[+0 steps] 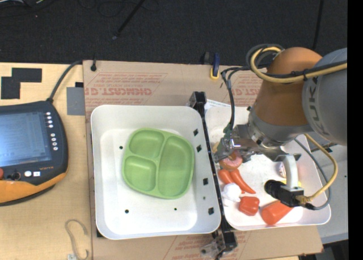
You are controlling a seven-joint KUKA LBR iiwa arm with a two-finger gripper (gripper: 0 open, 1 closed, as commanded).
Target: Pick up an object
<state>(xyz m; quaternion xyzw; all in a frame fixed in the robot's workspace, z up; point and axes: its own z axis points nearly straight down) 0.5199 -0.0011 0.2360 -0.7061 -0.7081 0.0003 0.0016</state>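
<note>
Pendant (28, 148) sits at the bench's left edge, out of your way. Next, the left bin (108, 208) carries a green divided plate (159, 162) near its middle, likely as a drop spot. In the right bin (317, 216), the gripper (235, 150) hangs low at the left wall, over a pinkish piece (231, 162) and an orange carrot-like toy (241, 182); you cannot tell its opening. A red block (248, 204) and an orange block (275, 212) lie toward the near edge.
</note>
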